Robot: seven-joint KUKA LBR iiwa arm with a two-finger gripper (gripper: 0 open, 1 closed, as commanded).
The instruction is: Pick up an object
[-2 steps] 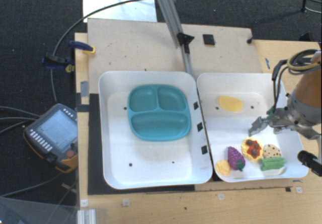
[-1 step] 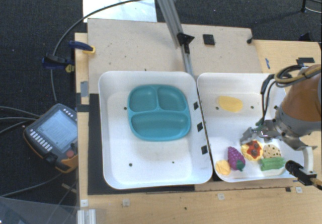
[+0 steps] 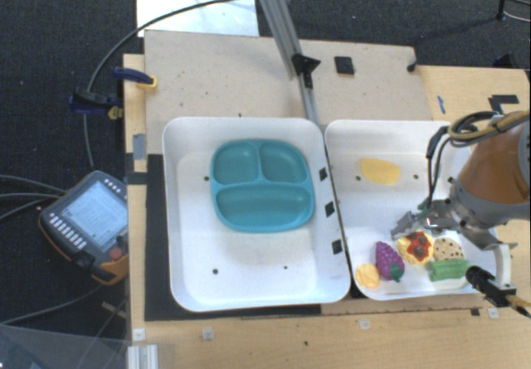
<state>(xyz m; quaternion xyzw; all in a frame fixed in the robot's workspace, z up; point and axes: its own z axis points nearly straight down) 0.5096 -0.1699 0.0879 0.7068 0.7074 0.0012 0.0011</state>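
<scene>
Since the toys clustered right under it, I parked the gripper point(image 3: 419, 225) above the pizza slice point(image 3: 417, 246); couldn't tell its grip state.

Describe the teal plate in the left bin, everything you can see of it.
The teal plate is a rounded-square divided dish that looks like smooth matte plastic. Raised ridges split it into three compartments: two smaller ones along its far side and one wide one along the near side. All three look bare. It lies flat and right side up on the floor of the left white bin, toward the bin's far half, apart from the walls. Nothing touches it but the bin floor.
</scene>
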